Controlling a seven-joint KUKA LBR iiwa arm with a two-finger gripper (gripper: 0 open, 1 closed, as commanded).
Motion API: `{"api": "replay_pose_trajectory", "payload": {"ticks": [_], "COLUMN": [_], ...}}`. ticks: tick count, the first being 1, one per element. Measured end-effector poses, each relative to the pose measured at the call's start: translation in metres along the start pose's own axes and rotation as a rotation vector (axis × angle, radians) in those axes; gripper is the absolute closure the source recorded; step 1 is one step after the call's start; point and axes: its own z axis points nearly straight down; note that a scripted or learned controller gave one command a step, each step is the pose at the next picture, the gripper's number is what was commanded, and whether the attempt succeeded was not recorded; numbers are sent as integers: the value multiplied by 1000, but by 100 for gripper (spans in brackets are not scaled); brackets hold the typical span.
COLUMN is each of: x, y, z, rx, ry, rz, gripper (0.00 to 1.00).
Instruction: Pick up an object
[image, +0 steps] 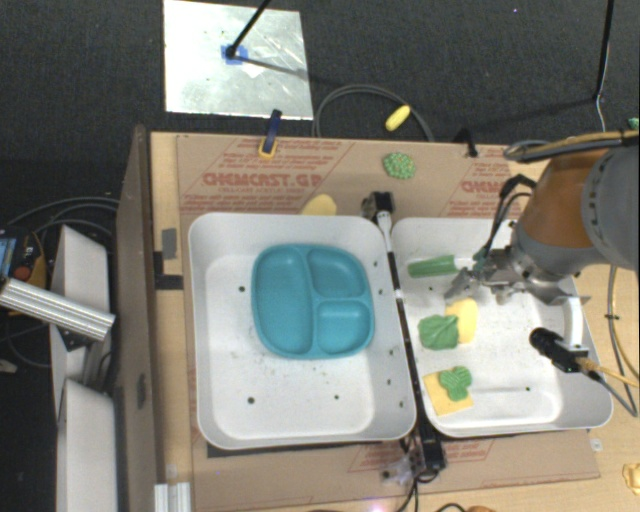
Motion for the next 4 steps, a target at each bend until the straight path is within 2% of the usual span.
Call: {"api": "replay_pose_trajectory", "payload": {"ticks": [1, 2, 3, 4], "x": [7, 5, 5, 14], "y": [-24, -21, -21, -6], "z": [32, 18, 19, 31], "rx": [1, -7, -6, 0], "ry": [1, -3, -2, 1], "rz": [5, 4, 4, -2], "gripper": [0, 100, 0, 0]}}
